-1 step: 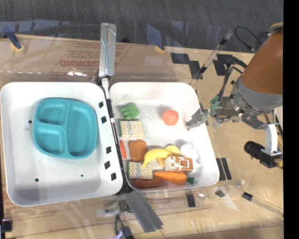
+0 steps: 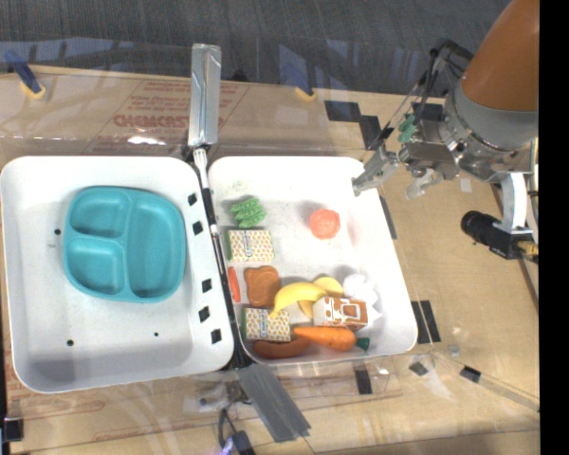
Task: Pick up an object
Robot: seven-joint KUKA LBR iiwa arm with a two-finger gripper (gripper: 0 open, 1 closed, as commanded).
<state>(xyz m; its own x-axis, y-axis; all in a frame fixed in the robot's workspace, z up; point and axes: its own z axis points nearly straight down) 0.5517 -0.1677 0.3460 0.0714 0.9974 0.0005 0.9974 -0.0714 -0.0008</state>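
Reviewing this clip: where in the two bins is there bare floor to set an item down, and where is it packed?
Left bin: bare floor along the near edge, below the teal divided plate. Right bin: a bare patch across the far side, around the tomato and beside the green vegetable. Its near half is crowded: banana, carrot, small boxes touching.

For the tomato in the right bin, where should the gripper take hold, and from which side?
Grip the tomato across its round middle, coming straight down from above. It lies alone on the bin floor, apart from the pile of toy food, so fingers likely fit on either side.
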